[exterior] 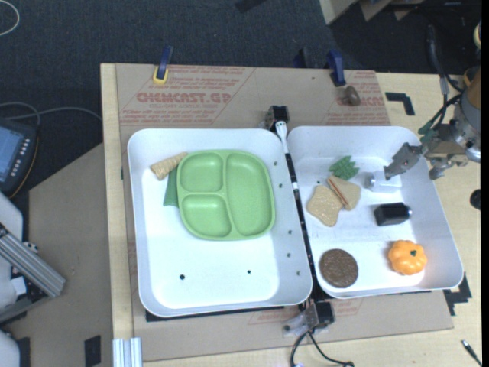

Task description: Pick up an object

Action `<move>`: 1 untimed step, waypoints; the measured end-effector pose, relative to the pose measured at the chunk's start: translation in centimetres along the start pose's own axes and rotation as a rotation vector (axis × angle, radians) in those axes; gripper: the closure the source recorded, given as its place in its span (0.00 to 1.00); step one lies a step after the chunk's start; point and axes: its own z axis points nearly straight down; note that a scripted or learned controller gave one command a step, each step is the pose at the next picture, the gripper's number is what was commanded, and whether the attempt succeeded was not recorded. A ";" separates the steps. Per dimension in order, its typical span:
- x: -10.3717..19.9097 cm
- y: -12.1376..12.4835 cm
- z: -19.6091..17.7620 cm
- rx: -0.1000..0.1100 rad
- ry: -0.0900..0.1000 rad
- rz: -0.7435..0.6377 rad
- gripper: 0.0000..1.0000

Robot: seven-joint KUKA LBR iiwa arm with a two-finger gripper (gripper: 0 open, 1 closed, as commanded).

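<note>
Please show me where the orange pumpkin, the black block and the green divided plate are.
orange pumpkin [406, 257], camera view, middle of its body.
black block [392, 214], camera view, centre of its top face.
green divided plate [227, 194], camera view, the ridge between compartments.

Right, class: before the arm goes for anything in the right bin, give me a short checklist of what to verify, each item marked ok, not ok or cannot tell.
1. Gripper is over the right bin: ok.
2. Gripper carries nothing yet: ok.
3. Black block lies apart from its neighbours: ok.
4. Orange pumpkin has free space around it: ok.
5. Sandwich is separate from the bread slice: not ok, they touch.
6. Gripper height above the bin floor: cannot tell.
</note>
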 end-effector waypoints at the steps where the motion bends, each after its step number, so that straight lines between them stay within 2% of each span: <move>1: 0.0 0.2 -0.7 -0.013 -0.003 -0.003 0.00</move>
